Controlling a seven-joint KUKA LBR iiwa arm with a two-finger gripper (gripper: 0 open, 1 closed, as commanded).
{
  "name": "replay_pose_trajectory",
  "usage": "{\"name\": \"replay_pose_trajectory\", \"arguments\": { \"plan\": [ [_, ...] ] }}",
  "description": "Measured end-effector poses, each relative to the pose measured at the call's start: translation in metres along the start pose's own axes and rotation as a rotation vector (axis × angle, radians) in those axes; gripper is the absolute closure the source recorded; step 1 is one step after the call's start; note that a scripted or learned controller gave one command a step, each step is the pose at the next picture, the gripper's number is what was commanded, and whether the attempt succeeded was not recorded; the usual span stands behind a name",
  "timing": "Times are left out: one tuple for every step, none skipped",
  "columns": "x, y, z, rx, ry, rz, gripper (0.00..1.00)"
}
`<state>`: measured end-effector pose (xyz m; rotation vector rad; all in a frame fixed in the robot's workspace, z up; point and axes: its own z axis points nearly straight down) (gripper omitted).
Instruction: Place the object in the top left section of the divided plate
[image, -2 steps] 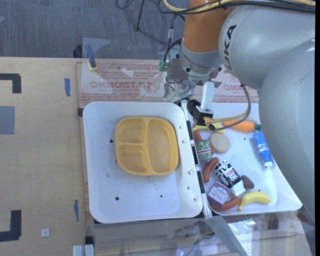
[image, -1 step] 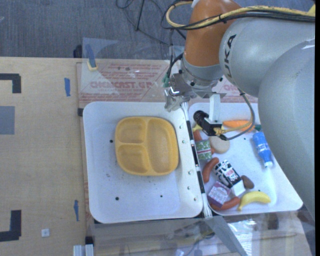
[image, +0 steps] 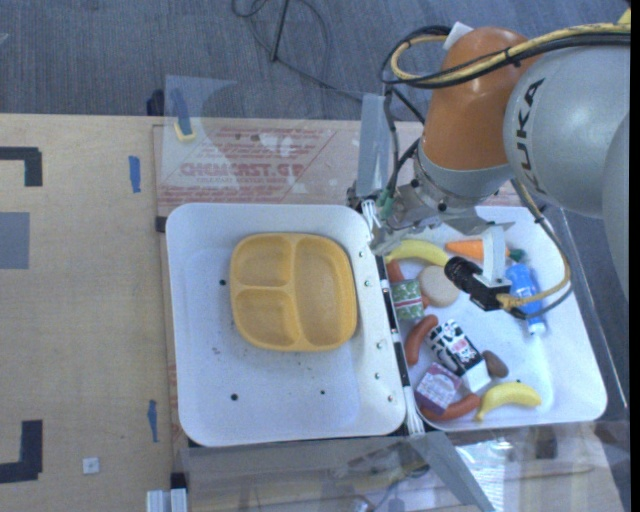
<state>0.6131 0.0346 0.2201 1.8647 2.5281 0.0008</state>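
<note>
Arm: you see the grey arm (image: 570, 120) reaching in from the right, its orange band above the right bin's far edge.
Pincer: your pincer (image: 400, 222) sits low at the right bin's (image: 580, 370) near-left corner, just above a yellow banana (image: 420, 252); you cannot tell how it is set.
Divided plate: the yellow plate (image: 294, 291) lies in the left bin (image: 200, 400), all three sections bare.
Objects: the right bin holds your toys, among them a second banana (image: 508, 398), a blue bottle (image: 524, 290), a red sausage (image: 420, 338) and a black-and-white cow (image: 455, 347).
Worktop: tan board (image: 70, 300) left of the bins.
</note>
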Motion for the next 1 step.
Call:
{"name": "replay_pose_trajectory", "arguments": {
  "plan": [
    [-0.0065,0.0397,-0.1628,-0.002,-0.002,0.126,1.00]
  ]
}}
